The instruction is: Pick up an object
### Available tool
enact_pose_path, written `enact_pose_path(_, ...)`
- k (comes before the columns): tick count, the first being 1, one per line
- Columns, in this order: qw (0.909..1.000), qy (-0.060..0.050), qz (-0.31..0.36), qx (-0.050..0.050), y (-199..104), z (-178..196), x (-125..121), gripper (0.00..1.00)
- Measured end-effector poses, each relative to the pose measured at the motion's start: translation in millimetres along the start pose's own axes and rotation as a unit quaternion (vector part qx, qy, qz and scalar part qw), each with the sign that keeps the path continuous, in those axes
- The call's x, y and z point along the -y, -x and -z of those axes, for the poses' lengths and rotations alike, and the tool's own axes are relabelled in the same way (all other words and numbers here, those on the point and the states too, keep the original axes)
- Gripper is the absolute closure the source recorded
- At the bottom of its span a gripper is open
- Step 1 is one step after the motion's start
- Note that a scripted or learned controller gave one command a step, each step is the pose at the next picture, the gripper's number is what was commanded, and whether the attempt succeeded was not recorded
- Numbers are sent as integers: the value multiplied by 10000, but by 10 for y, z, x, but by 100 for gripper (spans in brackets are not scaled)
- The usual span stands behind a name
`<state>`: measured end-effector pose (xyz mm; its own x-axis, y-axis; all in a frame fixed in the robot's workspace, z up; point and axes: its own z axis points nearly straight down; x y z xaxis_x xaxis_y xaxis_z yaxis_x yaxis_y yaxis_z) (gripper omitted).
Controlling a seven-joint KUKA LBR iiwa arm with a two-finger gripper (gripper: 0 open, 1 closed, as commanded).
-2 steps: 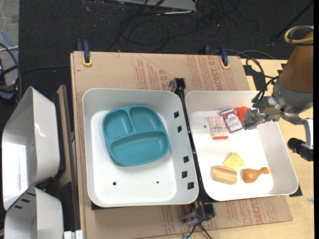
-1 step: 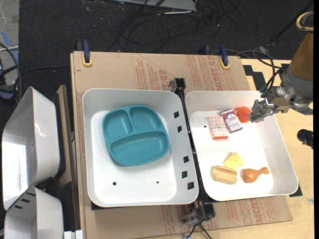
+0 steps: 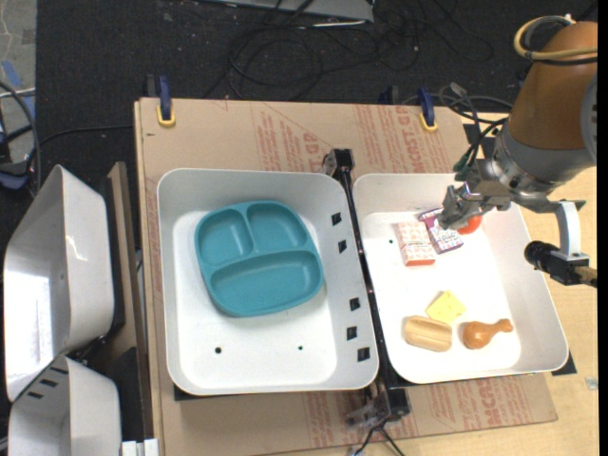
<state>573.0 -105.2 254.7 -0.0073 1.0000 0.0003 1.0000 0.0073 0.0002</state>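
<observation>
The gripper (image 3: 459, 209) hangs over the upper part of the right bin (image 3: 532, 297); I cannot tell its state. Just below-left lie a pink-white carton (image 3: 413, 243) and a purple-edged packet (image 3: 443, 237), touching, long axes running up-down with a slight tilt. Lower down sit a yellow wedge (image 3: 446, 306), a bread roll (image 3: 427, 333) and a drumstick (image 3: 485, 332) pointing right. The left bin (image 3: 180, 283) holds a teal divided plate (image 3: 258, 257)

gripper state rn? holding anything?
Gripper: low over the right bin, beside the small packets. Open or shut cannot be told from this view, and nothing is visibly between its fingers.
</observation>
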Motion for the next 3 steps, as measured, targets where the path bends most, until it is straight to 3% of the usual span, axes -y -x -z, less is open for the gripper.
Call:
enact_pose_path(2, 10000, 4, 6, -3, -1015, 24, -100, 100)
enact_pose_path(3, 10000, -8, 4, -1, -1592, 19, -17, 100)
